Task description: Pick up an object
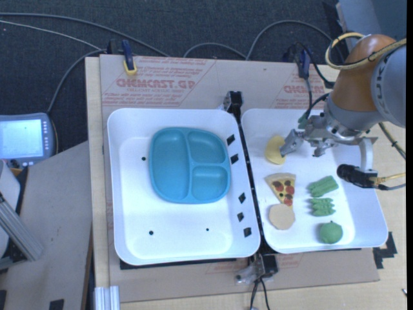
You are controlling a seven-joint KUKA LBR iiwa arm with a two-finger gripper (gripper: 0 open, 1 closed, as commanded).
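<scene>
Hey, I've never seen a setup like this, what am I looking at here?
One camera looks down at a slant on a bench with two shallow white bins. The grey and orange thing at right is a robot arm; its gripper hangs low over the right bin, next to a yellow toy. That bin also holds a toy pizza slice, a tan piece and three green toys. The left bin holds a blue divided plate. I see nothing held.

Arm [381, 76] cut off (right edge)
</scene>
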